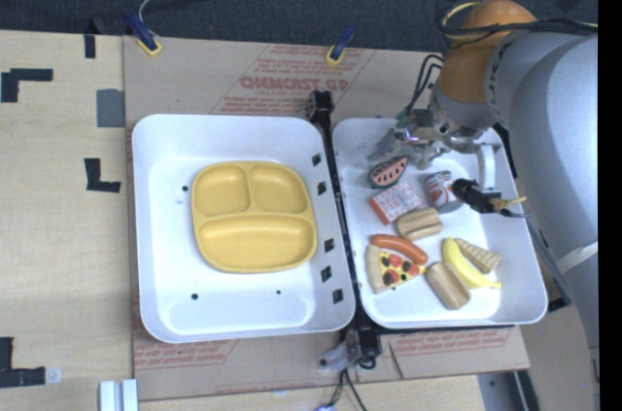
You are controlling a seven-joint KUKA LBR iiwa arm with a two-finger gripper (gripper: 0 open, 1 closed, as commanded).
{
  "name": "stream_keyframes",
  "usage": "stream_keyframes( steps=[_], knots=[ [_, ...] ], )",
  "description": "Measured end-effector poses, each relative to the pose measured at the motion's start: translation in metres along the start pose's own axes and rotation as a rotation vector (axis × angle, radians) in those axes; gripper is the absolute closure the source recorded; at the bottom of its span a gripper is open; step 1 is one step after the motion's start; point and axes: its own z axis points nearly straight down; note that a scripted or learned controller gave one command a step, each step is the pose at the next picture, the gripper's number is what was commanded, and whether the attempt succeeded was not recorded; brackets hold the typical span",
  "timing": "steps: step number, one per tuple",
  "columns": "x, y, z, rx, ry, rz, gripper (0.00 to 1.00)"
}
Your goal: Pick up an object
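One watermelon slice [389, 172] lies just below-left of the gripper [413, 139], its long axis slanting; whether the jaws are apart, I cannot tell.

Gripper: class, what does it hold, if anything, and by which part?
Cannot be told: the gripper hangs just above the watermelon slice in the right bin.

Toy food [428, 239] crowds the right bin [520, 307] (its near-right corner bare), while the yellow tray [255, 216] fills the left bin's [155, 205] middle.

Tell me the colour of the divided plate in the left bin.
The divided plate is plain yellow, sitting in the white left bin; the camera view shows it clearly.
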Motion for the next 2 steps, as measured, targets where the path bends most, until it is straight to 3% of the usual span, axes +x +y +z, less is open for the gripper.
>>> stream_keyframes(
  steps=[1, 2],
  knots=[
    [-0.0002, 0.0002, -0.0100, 0.000, -0.002, -0.001, 1.00],
    [-0.0001, 0.0000, -0.0095, 0.000, -0.002, -0.001, 0.00]
  ],
)
